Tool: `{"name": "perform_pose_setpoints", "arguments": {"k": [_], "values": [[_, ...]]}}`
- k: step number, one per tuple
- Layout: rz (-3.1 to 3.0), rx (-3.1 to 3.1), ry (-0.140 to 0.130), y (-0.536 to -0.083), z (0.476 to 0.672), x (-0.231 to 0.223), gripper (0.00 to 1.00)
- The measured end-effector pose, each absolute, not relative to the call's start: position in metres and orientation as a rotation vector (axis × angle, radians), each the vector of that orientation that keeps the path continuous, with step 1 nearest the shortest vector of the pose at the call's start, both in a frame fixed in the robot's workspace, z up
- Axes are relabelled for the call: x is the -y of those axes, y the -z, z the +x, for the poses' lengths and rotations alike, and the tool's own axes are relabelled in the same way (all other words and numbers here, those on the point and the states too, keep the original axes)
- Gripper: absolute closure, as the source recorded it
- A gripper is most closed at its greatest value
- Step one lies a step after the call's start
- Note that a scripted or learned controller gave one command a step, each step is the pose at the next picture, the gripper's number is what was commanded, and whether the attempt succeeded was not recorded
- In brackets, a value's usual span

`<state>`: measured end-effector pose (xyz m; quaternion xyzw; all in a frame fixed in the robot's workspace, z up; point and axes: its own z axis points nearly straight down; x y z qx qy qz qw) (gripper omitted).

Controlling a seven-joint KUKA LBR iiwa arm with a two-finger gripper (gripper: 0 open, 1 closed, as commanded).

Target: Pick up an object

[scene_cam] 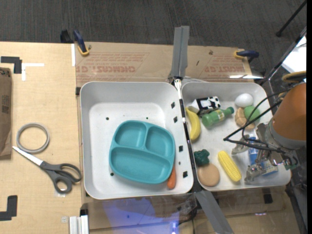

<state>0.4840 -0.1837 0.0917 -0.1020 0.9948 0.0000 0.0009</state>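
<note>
The right bin [273, 182] holds several toys: a banana [194, 125], a green bottle [217, 117], a black-and-white cow [208, 103], a white egg [243, 100], a corn cob [229, 165], a dark green broccoli piece [201, 156] and a tan round fruit [209, 175]. My gripper [258, 168] hangs low over the bin's front right corner, just right of the corn. A small blue object [252, 153] lies under the wrist hardware. The arm's orange band [294, 112] covers the bin's right edge. Cables cross in front of the gripper.
The left bin [97, 106] holds a teal divided plate [142, 151], with an orange carrot [171, 180] at its front right edge. On the bench to the left lie scissors [53, 170] and a tape roll [33, 137]. A grey divider [181, 50] rises behind the bins.
</note>
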Motion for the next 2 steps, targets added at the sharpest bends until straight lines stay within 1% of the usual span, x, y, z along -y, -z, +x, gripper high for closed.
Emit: {"name": "perform_pose_setpoints", "arguments": {"k": [1, 2], "values": [[-0.326, -3.119, 0.002, -0.1014, 0.4861, 0.1829, 1.0], [-0.326, -3.119, 0.002, -0.1014, 0.4861, 0.1828, 0.0]]}}
